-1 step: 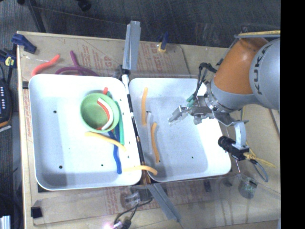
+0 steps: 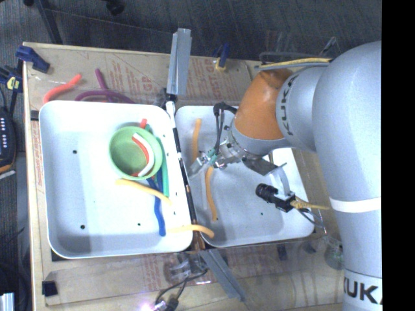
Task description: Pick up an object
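Hand low in the right bin, close to the orange sticks.

The likeliest target, I judge, is the long orange stick (image 2: 209, 196) lying lengthwise near the left wall of the right bin (image 2: 259, 235); a shorter orange stick (image 2: 197, 136) lies above it. My hand (image 2: 209, 159) sits between the two, low over the bin floor, probably lined up for a pinch. I cannot tell whether it is open, closed or gripping: the metal parts blur together. The left bin (image 2: 65, 173) holds a green bowl (image 2: 134, 153) among yellow, blue and green strips. The arm's bulk hides the right bin's far side.
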Robot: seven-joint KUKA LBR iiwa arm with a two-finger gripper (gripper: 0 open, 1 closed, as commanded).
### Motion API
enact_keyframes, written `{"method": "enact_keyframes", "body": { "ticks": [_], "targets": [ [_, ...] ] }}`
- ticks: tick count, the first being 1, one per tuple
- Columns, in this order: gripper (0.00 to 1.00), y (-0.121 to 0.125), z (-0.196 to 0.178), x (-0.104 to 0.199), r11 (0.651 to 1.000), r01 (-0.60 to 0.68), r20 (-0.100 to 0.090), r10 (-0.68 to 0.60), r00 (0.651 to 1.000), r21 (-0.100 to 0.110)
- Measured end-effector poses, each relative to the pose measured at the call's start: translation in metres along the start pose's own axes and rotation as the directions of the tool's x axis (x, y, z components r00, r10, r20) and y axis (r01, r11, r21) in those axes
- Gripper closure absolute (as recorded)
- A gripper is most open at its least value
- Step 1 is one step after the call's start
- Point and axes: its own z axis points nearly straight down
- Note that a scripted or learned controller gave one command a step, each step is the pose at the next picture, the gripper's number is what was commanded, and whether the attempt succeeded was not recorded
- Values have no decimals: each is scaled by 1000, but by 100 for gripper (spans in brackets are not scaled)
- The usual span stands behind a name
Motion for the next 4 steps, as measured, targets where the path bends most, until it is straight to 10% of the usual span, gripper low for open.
{"method": "enact_keyframes", "body": {
  "ticks": [1,2,3,4],
  "targets": [
    [100,0,-9,1,1000,4,-2,-4,1000,1],
    [100,58,-98,-26,978,-207,-4,207,978,1],
    [0,58,-98,-26,978,-206,-5,206,978,1],
    [0,78,-1,-19,976,-216,-1,216,976,3]
  ]
}}
